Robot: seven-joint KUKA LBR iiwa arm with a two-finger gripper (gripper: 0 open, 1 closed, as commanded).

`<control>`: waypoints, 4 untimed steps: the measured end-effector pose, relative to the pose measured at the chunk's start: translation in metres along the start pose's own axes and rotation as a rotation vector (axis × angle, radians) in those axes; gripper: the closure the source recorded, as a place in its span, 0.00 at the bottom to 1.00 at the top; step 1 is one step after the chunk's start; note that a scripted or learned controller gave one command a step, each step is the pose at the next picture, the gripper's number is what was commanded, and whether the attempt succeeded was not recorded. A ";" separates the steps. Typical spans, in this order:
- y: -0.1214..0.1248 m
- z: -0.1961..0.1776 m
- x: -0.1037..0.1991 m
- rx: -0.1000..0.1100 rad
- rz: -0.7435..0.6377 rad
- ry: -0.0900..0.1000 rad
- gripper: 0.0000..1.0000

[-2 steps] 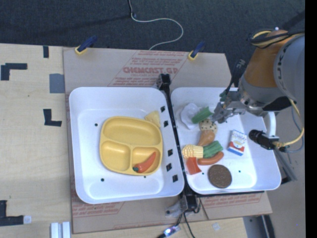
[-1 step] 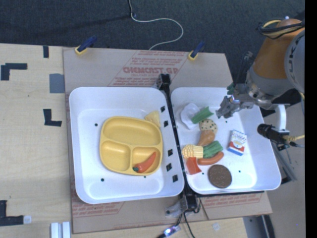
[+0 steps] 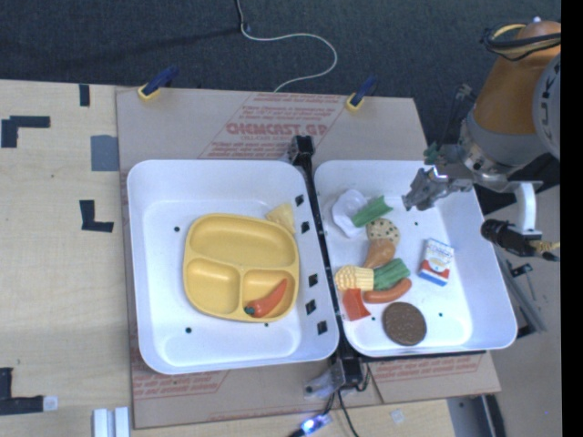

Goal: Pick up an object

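Observation:
My gripper [image 3: 421, 192] hangs over the back part of the right bin [image 3: 474, 271], its dark fingers pointing down and left, with nothing visible between them. Below and left of it lie several toy foods: a white item [image 3: 346, 209] with a green piece [image 3: 372, 212], a cookie [image 3: 383, 231], a corn cob [image 3: 354, 279], a green pepper piece [image 3: 393, 272], a sausage [image 3: 390, 290], a red piece [image 3: 355, 305] and a brown round patty [image 3: 404, 323]. A small red, white and blue carton [image 3: 436, 262] lies right of them.
The left bin [image 3: 155, 244] holds a yellow sectioned plate [image 3: 239, 264] with a red chili pepper [image 3: 269, 299] in its front compartment and a yellow wedge [image 3: 282, 215] behind it. A black divider [image 3: 314, 235] joins the bins. The orange-banded arm [image 3: 519, 89] stands at right.

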State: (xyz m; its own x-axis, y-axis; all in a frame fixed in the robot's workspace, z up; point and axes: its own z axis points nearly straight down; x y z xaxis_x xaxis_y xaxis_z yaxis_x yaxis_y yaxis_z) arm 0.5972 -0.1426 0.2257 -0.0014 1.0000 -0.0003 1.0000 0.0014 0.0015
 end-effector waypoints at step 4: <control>-0.092 0.006 0.048 0.006 0.001 0.000 1.00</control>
State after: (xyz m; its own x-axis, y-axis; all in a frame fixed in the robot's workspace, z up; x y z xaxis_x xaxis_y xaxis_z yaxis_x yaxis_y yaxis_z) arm 0.5053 -0.0947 0.2191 -0.0002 1.0000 -0.0004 1.0000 0.0002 -0.0043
